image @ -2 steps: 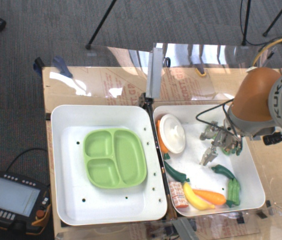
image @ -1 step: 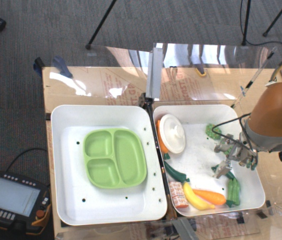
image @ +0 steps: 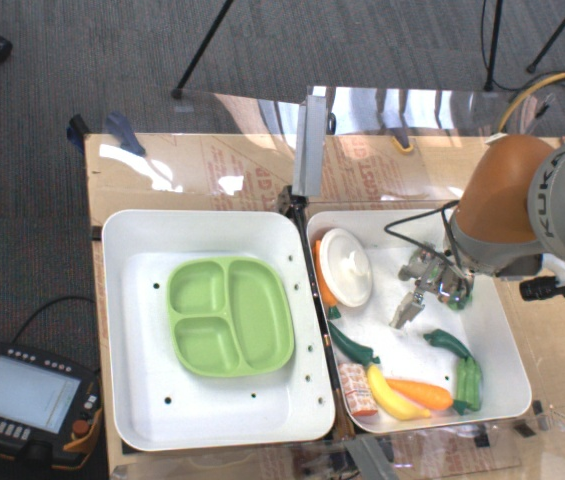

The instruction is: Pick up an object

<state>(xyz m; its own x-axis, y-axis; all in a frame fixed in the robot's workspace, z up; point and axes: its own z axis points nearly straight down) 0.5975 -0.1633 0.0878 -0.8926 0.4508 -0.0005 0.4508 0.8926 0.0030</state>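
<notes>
Camera view: the gripper (image: pixel 409 308) hovers in the right bin (image: pixel 510 343), fingers apart and holding nothing. White bowl (image: pixel 347 266) just left of it; banana (image: pixel 392 394) and carrot (image: pixel 422 392) below. Approach step, I reckon: next, drop over one piece.

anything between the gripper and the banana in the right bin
Nothing visible blocks it. The gripper hangs above bare bin floor, and the banana lies nearer the front wall, with a carrot touching its right side and a small red packet at its left.
</notes>
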